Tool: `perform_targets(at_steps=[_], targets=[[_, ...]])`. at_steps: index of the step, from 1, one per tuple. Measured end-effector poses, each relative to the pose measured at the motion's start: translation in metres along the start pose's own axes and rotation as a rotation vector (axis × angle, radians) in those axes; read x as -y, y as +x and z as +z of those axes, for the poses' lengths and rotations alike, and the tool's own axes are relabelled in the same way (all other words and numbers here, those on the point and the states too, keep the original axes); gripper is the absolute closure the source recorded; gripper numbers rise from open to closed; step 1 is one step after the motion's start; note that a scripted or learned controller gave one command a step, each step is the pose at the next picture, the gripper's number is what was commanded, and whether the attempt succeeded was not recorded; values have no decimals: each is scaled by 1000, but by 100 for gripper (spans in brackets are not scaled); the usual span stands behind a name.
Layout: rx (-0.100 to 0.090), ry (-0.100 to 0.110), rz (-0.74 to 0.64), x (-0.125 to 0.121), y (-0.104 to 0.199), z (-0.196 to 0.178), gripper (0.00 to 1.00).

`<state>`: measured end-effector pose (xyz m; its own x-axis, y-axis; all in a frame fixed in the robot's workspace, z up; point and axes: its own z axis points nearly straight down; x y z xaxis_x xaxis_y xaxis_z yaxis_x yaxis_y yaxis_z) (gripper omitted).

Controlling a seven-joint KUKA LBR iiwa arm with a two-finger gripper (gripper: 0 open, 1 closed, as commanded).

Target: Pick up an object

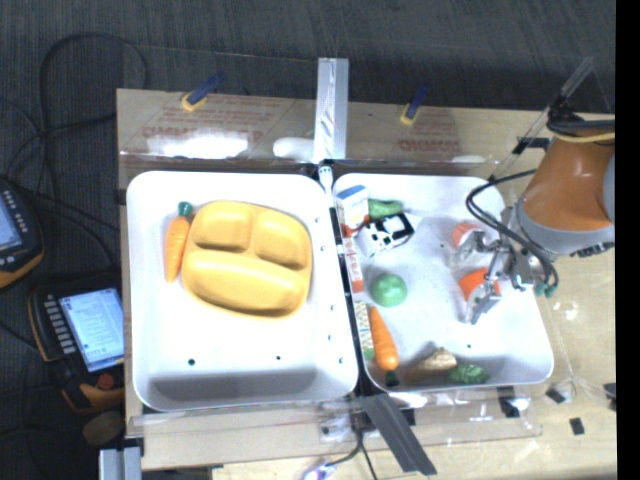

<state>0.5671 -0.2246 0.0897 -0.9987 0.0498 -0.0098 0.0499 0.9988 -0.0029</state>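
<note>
Hand: the hand [480,286] is low in the right bin [520,363], near its right wall, below the orange band of the arm [565,193]. An orange-red object [470,281] lies against its metal parts; whether it sits between the fingers, and how the fingers stand, I cannot tell.
Task's thing: probably that orange-red object, on the right bin's floor at the hand; a second reddish piece [462,234] lies just above it.
Other candidates: green ball [389,289] mid-bin, carrot [380,338] along the divider, brown piece [432,360] and green leafy piece [467,373] at the front wall, milk carton [351,208] and black-and-white toy [385,232] at the back.
Left bin: yellow divided tray [246,256] with a second carrot [176,245] beside it, well apart from the hand.
Risk, miss: the object is small and low, so the fingers may close beside it.
Risk, slip: a grip on its edge could let it drop on the lift.
Risk, crowding: the bin wall leaves little room.
</note>
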Motion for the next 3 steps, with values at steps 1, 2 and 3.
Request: perform_targets(at_steps=[1, 2, 3], targets=[[4, 2, 136, -26, 2, 0, 0], [-8, -1, 45, 0, 22, -6, 0], [-1, 1, 187, -14, 15, 0, 0]])
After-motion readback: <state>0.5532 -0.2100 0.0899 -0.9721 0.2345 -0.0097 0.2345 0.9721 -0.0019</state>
